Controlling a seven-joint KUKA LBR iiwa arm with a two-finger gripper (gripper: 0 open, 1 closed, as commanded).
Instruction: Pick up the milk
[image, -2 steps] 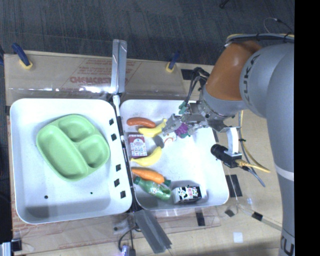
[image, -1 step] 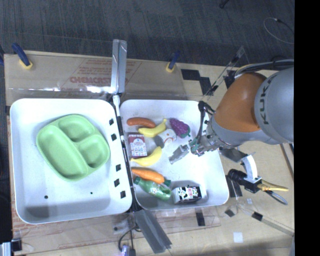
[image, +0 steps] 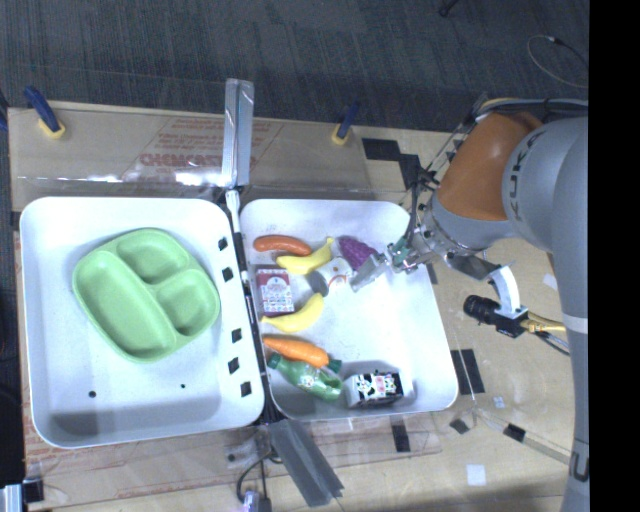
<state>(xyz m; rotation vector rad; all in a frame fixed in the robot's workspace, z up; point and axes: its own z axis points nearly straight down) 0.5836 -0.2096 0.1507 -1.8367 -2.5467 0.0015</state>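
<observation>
While the black-and-white milk carton is lying lengthwise along the right white bin's near wall — open floor above — the two-finger gripper is hovering; its opening is unclear.

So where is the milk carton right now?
The milk carton lies on its side in the right bin, down by its near edge, right next to the green bottle and just below the carrot.
</observation>
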